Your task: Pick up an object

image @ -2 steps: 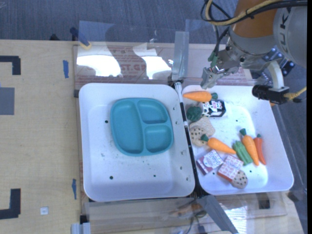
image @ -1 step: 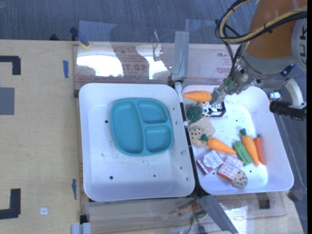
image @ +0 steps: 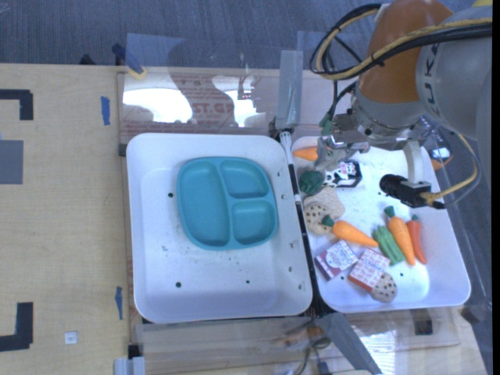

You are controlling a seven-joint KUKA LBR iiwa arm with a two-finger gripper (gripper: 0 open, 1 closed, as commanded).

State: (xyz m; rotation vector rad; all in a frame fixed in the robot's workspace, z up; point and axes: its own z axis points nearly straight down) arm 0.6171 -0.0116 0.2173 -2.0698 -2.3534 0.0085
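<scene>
Gripper point(image: 337, 156) is hanging low over the right bin's point(image: 449, 244) upper left corner, just above a dark green piece point(image: 311, 181) and a black-and-white toy point(image: 344, 175). Judging the step: it should be centering on one item and descending straight, avoiding the bin wall. Finger opening can't be told, and nothing is showing in its grasp. Carrots point(image: 400, 239) and cookie point(image: 323, 209) are lying lower right; blue plate point(image: 227, 201) is sitting in the left bin point(image: 148, 272).
</scene>
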